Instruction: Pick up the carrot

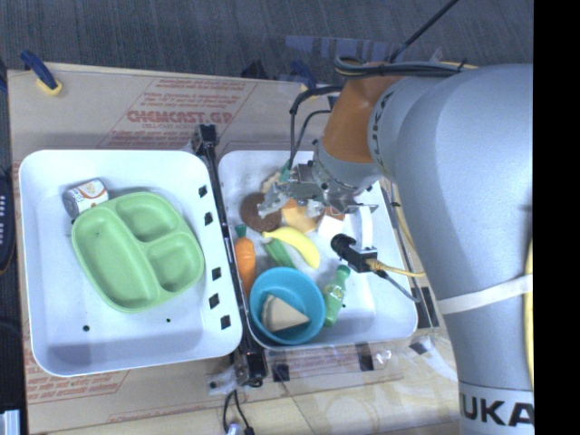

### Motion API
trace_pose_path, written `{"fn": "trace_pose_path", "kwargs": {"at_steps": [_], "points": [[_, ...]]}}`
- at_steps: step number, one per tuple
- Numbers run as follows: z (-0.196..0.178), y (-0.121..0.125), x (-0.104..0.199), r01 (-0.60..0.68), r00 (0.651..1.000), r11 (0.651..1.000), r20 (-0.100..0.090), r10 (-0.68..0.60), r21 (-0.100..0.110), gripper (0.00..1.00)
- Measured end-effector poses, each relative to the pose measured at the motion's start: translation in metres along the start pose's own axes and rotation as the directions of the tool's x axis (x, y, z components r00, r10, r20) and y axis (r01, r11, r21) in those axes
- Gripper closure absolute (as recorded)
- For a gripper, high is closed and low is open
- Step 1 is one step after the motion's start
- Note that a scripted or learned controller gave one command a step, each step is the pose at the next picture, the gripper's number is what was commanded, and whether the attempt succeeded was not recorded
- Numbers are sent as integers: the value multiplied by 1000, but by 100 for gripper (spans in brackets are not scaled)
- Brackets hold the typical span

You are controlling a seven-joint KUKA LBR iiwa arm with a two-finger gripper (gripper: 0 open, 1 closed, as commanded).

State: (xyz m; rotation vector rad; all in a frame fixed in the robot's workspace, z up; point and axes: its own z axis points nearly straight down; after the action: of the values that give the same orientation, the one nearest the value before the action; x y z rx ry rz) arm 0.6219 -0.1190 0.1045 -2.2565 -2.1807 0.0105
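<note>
The gripper hung low over the back half of the right bin, its metal parts crowded among the toys there, and whether it was apart or together could not be told from this angle. Just beneath and beside it lay a brown disc and an orange-yellow piece, with a banana just in front of them. Above the wrist ran the orange band, and behind it the bulky grey arm filled the right of the view.

The carrot lay along the left wall of the right bin, green top pointing to the back, apart from the gripper and touching the rim of a blue bowl. That bowl sat at the bin's front and held a wedge of sandwich. A small green bottle lay just to its right.

The left bin held a green divided plate and a small carton at its back corner.

Both bins rested on a brown cardboard sheet printed in red, fixed with a blue and yellow clamp at the far left. Beyond the bench lay grey carpet.
</note>
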Motion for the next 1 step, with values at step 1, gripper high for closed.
{"fn": "trace_pose_path", "kwargs": {"at_steps": [1], "points": [[-10,0,0,5,1000,1000,-1,-5,5,100]]}}
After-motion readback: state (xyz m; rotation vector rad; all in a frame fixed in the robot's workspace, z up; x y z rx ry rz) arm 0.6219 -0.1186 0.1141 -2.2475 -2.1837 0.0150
